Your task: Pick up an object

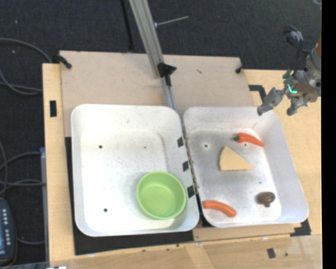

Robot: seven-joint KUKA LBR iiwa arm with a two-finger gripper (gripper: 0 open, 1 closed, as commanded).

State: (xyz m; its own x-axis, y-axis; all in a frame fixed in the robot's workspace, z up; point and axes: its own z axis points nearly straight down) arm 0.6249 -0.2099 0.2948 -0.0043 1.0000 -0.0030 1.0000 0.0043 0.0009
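My gripper (280, 103) hangs open above the far right corner of the right bin (283, 144), with nothing between its fingers. In that bin lie a small carrot (249, 139) near the back, a tan cheese wedge (234, 161) in the middle, an orange sausage (219, 208) at the front and a small brown lump (265, 198) at the front right. The carrot is the closest of these to the gripper, a little below and left of it. A green bowl (161, 194) sits in the left bin (101, 150), at its front right.
A slanted metal rail (151, 38) runs from the top down to the gap between the bins. Black clips (186, 166) line the divider between the bins. Cables and a handheld device (0, 231) lie off the bench on the left.
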